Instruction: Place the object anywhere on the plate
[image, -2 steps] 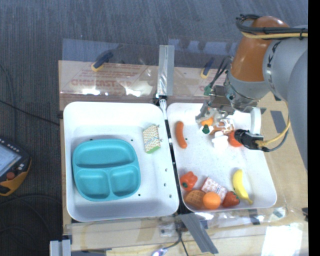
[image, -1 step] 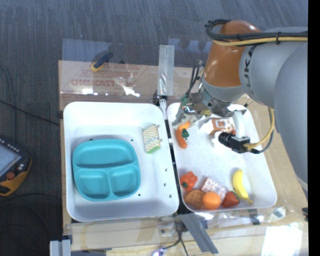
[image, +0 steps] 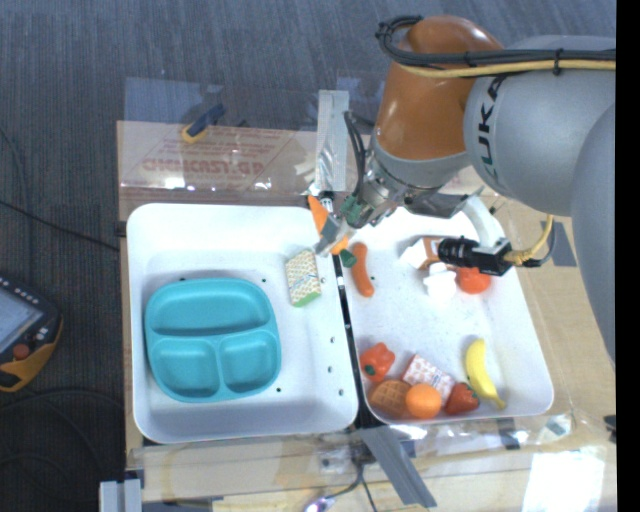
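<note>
A teal plate (image: 212, 337) with three compartments lies in the left bin (image: 170, 225), toward its front left. A small yellow-green patterned block (image: 303, 277) rests on that bin's floor near the right wall, clear of the plate. My gripper (image: 330, 230) hangs over the wall between the two bins, just above and to the right of the block. The view does not settle whether it touches the block. The orange band and grey arm reach in from the upper right.
The right bin (image: 520, 330) holds a carrot (image: 360, 272), a tomato (image: 475, 280), white pieces (image: 437, 283), a banana (image: 483, 372), an orange pepper (image: 377, 360), an orange (image: 423, 401), and a pink packet (image: 430, 373). A black device (image: 20, 335) sits off the bench at left.
</note>
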